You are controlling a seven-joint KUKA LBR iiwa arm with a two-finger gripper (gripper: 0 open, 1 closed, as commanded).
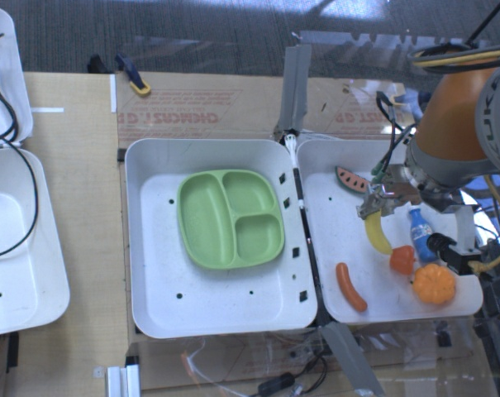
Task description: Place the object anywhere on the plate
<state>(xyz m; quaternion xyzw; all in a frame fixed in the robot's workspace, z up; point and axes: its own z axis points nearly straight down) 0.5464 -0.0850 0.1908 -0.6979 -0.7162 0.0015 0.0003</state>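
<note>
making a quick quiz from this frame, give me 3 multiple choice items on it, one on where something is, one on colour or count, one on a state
1. Where is the green plate?
A. in the left bin
B. in the right bin
C. on the bare bench

2. How many compartments does the plate have?
A. two
B. three
C. five

3. What lies on the plate now?
A. the sausage
B. the banana
C. nothing

Answers:
1. A, the plate sits in the middle of the left bin.
2. B, one long section on its left and two smaller ones on its right.
3. C, its green surface is bare; the sausage, banana and orange all lie in the right bin, where the gripper is.
</note>
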